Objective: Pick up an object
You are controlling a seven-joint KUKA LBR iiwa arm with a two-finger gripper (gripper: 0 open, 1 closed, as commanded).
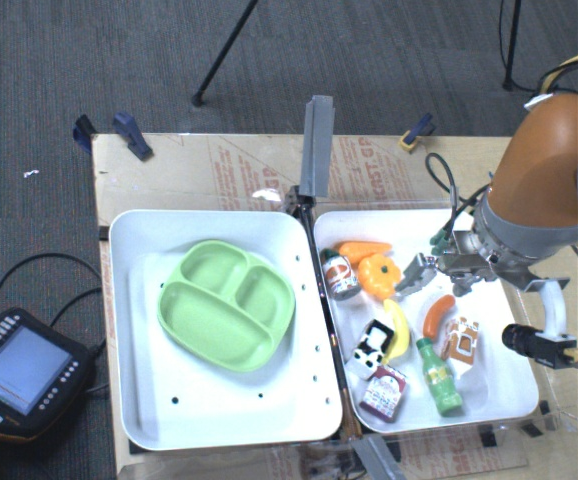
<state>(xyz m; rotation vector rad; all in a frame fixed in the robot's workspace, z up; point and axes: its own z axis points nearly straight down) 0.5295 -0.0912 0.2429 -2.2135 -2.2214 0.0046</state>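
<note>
Grey gripper [431, 266] hovers over right bin [524, 388], fingers spread apart, nothing between them. Just left of it: orange pumpkin [379, 276], carrot [362, 250], small can [340, 276]. Below it: banana [399, 328], red sausage [437, 316], green bottle [441, 376]. Left bin [129, 368] holds green divided plate [227, 304].

Grey arm [529, 230], orange band [544, 163]
</note>
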